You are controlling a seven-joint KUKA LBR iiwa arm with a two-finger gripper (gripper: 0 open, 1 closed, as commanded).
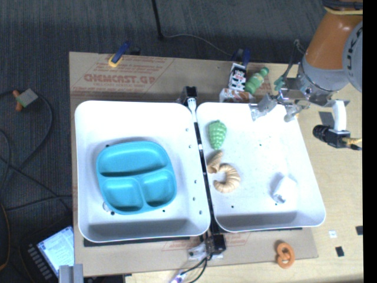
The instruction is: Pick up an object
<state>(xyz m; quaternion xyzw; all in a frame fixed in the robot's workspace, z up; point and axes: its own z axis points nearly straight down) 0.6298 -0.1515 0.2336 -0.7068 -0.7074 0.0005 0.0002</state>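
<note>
My gripper (275, 109) hangs over the far edge of the right bin (306, 175), its two grey fingers spread apart with nothing between them. Inside that bin a green bumpy object (218, 133) lies near the left wall, well to the left of the gripper. A tan, curled pastry-like object (223, 173) sits just below the green one. A small white object (284, 188) rests toward the near right corner. The left bin (88, 128) holds a blue divided tray (136, 175).
Behind the right bin stand a small printed box (237, 82) and a green item (256, 81). An orange ring (285, 253) lies on the bench in front. A blue clamp (119, 53) grips the board's far edge. The divider (200, 158) runs between the bins.
</note>
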